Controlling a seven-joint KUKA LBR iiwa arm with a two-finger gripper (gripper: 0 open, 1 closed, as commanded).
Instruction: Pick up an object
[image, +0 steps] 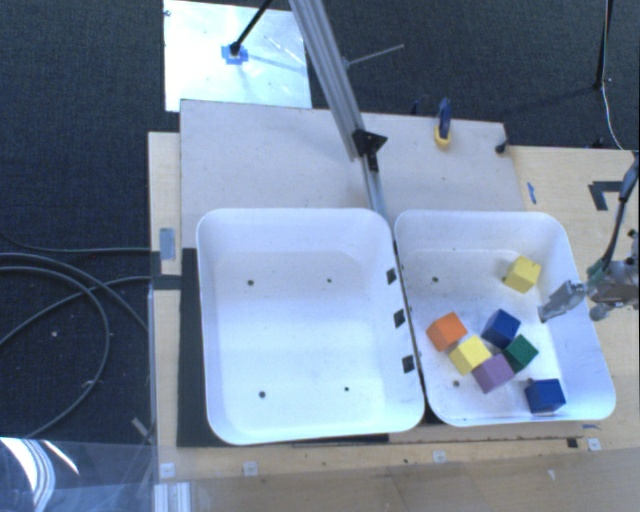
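1. Seven small cubes are seen in the right bin (575, 262): a lone yellow cube (521, 274) near the far wall, and a touching cluster of orange (446, 330), yellow (469, 353), purple (492, 373), blue (501, 327) and green (520, 352), with another blue cube (544, 395) by the near wall.
2. The cubes are judged light, rigid and probably smooth-faced.
3. The lone yellow cube is best taken across two opposite flat faces, since it stands clear of neighbours.
4. The end effector (556, 300) is seen at the bin's right rim; whether it is open cannot be told, and nothing is seen held.
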